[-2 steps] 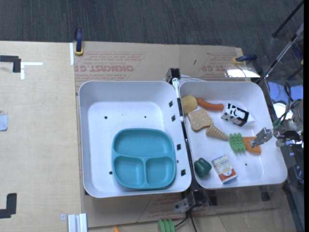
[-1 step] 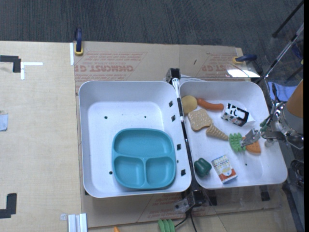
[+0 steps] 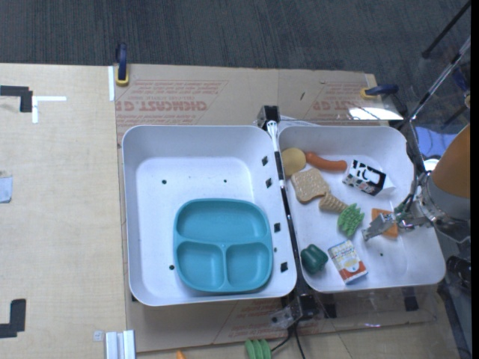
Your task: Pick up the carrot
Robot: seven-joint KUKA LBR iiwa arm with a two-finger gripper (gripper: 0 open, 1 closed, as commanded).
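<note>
One gripper (image 3: 383,226) low in right bin (image 3: 419,271), pinching an orange piece (image 3: 388,226); carrot (image 3: 327,161) lies up-left of it, well apart.

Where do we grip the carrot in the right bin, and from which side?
Judging from this view: grip the carrot mid-length, coming straight down, fingers closing across its narrow width. It lies flat near the back wall of the right bin, long axis running left-right. Its left end sits close to the yellow item and the bread slice lies just in front, so favour the freer right half.
</note>
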